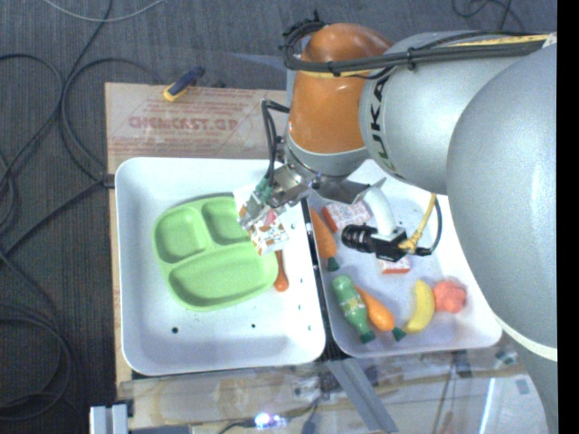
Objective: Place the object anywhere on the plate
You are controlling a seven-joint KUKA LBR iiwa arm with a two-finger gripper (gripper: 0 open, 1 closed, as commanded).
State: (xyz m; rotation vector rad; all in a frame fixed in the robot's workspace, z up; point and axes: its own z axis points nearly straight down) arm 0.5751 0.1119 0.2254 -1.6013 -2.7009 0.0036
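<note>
Between the fingers of the gripper [262, 217]: one small printed carton [269, 231], clamped, poised over the green plate's [213, 256] right edge.

Gripper [271, 199] over green plate [213, 265] (left bin [145, 333])

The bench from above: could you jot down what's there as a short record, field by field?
plate: green divided plate in the left bin
hand: hand over the plate's right edge
carried item: small patterned box at the hand's tip; grip unclear
beside the plate: thin orange piece at its right rim
right bin: right bin with carrot, green bottle, banana, pink fruit
arm: grey arm with orange band
</note>
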